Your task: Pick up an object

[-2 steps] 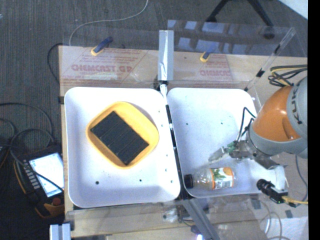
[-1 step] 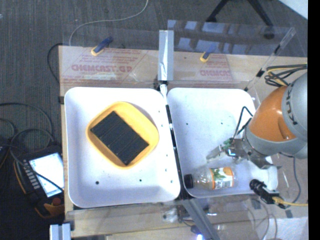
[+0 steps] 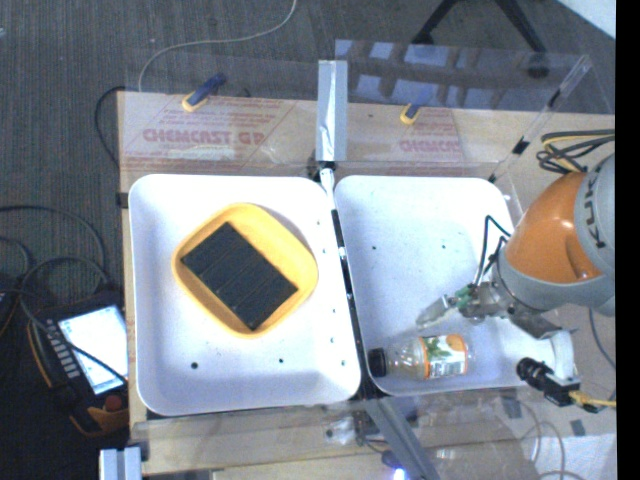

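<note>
A clear plastic bottle (image 3: 428, 357) with an orange and green label and a black cap lies on its side along the front wall of the right bin (image 3: 410, 238), cap pointing left. My gripper (image 3: 447, 309) hangs low over the right bin, just behind the bottle and a little to its right, apart from it. The grey arm with its orange band (image 3: 560, 238) reaches in from the right. A yellow dish (image 3: 190, 253) holding a dark square pad (image 3: 240, 274) sits in the middle of the left bin (image 3: 160, 368).
The ridge between the two bins (image 3: 343, 268) runs down the middle. A clear plastic guard (image 3: 470, 78) stands behind the bins. Cables and a black connector (image 3: 540, 376) hang by the front right corner. A tablet (image 3: 90, 346) lies on the floor at the left.
</note>
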Available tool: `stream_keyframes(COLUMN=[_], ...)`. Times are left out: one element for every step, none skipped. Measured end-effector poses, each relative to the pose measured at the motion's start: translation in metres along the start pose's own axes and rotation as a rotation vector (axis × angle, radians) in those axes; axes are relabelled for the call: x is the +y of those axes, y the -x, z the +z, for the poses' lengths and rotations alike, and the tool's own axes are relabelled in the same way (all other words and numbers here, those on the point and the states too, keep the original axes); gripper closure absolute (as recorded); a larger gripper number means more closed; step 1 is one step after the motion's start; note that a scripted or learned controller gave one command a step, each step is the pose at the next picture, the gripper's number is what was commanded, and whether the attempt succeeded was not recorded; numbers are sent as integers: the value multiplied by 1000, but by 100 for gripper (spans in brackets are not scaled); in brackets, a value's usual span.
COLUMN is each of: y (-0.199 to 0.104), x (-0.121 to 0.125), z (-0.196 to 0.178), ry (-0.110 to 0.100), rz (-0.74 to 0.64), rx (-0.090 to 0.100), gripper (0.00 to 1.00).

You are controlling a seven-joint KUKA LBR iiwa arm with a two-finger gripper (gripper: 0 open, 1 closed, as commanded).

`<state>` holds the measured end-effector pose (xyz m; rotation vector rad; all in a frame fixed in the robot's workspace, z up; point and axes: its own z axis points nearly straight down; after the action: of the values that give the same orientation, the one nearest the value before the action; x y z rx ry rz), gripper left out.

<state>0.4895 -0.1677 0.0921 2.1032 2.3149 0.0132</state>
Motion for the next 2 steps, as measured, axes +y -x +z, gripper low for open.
stream_keyframes(y=[-2, -18], x=[1, 25], z=[0, -14], ry=[4, -19], rz=[214, 69], rx=[0, 5], gripper=[0, 0])
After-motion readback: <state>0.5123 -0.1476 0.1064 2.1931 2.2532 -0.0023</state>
